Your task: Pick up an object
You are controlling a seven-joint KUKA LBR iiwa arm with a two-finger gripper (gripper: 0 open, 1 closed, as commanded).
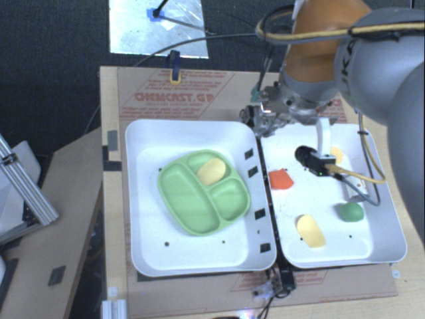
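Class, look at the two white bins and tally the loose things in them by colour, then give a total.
Yellow: 3 – one on the green plate, one and one in the right bin
Green: 2 – divided plate, small piece
Orange-red: 1 – piece
Total: 6

A dark, almost black textured floor covering (53, 58) fills the upper and left surroundings of the scene. On it, at the top, lies a crinkled silvery foil-like sheet (156, 18) with a small blue tape patch (155, 13) and a thin dark rod crossing it. A tan wooden bench top (76, 198) occupies the lower left, and a brown cardboard-coloured board printed with red lettering (176, 95) lies over it. A ribbed aluminium extrusion bar (26, 188) slants along the left edge. The light is even and soft.
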